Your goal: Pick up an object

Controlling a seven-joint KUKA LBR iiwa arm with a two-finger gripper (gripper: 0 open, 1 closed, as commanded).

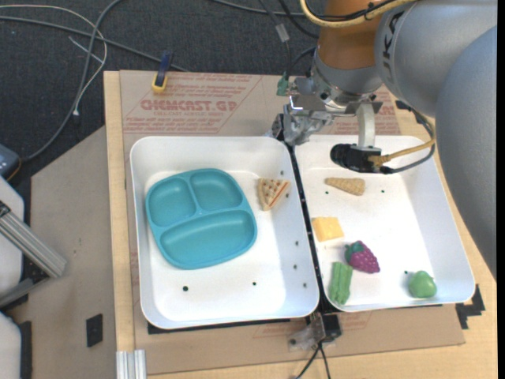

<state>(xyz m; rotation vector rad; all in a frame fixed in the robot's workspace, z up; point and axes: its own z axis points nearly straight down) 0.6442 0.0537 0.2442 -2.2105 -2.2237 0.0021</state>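
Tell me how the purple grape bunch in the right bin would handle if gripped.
The purple grape bunch looks like a small plastic toy, so probably light and stiff. Its bumpy, rounded surface may slip between fingers. It lies flat, so it seems unlikely to roll.

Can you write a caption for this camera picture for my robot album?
Robot gripper hovers above two white bins: teal plate, toy grapes.

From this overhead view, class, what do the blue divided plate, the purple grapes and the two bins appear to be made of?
Blue divided plate: likely moulded plastic, smooth and matte, one even colour.
Purple grapes: probably toy plastic or rubber, slightly glossy with uniform colour; too small to be sure.
Bins: seemingly thin formed plastic, white, smooth, with rounded rims.
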